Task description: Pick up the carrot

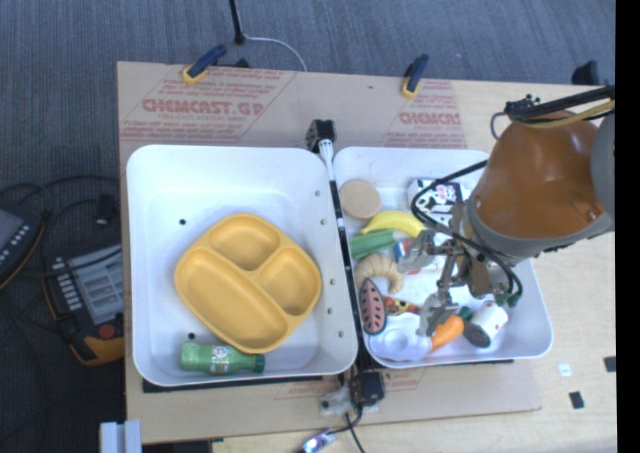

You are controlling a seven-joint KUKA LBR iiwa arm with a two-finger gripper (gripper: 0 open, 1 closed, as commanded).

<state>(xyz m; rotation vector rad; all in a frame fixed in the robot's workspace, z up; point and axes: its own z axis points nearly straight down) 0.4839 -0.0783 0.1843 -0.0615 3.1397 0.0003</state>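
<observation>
The approach step is being carried out: the end effector [447, 303], its state not discernible, is being positioned above the carrot [447, 331]; descent and closure are being awaited.

2 bins [140, 241], 1 carrot [447, 332], approx. 10 toys

The arm [545, 181] is seen entering from the right, its orange band turned toward the camera. The wrist is angled downward and leftward. The gripper [437, 318] is lowered, with its 2 fingers [433, 313] held slightly apart.
</observation>
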